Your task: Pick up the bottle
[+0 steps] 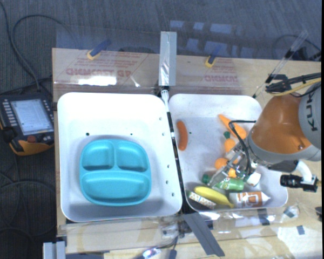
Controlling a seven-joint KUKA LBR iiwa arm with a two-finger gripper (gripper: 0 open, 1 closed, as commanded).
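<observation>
A green bottle (pixel 230 185) lies on its side near the front of the right bin (pixel 205 107). Beside it, at the bin's front right corner, lies a white bottle with an orange label (pixel 252 199). My gripper (pixel 238 165) reaches down from the orange-banded wrist (pixel 278 128) into the pile. It sits just above and behind the green bottle, among small orange pieces. Nothing is visibly held in it.
A yellow banana (pixel 211 195) lies in front of the green bottle, a carrot (pixel 227 124) behind the gripper, and an orange sausage (pixel 182 135) by the bin's left wall. The left bin (pixel 75 112) holds a blue sectioned plate (pixel 115 170). A pendant (pixel 25 120) lies far left.
</observation>
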